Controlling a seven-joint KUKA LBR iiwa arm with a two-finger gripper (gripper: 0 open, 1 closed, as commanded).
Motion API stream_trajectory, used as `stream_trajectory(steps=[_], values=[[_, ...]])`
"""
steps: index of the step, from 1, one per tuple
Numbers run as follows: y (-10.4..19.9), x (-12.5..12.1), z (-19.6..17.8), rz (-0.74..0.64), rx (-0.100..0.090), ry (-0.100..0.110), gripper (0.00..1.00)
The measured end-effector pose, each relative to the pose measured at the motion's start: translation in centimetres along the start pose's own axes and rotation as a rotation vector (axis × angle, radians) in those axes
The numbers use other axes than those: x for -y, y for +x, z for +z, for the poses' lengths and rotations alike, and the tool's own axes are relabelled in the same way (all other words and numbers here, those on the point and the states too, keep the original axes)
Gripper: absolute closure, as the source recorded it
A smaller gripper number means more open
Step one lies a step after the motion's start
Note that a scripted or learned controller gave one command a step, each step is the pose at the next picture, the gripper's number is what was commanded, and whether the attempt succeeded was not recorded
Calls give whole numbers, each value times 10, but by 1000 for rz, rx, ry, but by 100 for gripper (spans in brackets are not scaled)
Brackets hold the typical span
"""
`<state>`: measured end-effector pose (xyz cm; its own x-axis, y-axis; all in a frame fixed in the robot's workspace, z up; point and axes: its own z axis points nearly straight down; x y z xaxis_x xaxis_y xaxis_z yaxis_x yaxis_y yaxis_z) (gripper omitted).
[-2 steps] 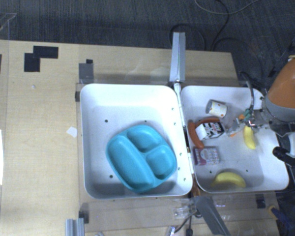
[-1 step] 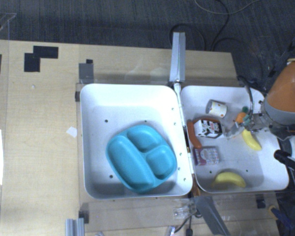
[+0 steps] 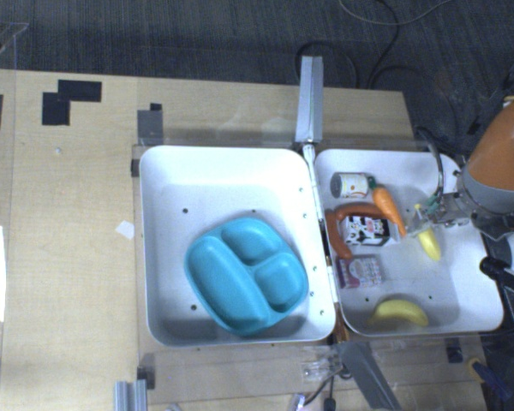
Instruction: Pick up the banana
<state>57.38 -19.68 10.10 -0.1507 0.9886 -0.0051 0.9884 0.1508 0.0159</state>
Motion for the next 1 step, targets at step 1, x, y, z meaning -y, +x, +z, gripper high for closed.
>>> stream_trajectory(steps=[1], values=[[16, -42, -91, 567, 1, 12, 100]])
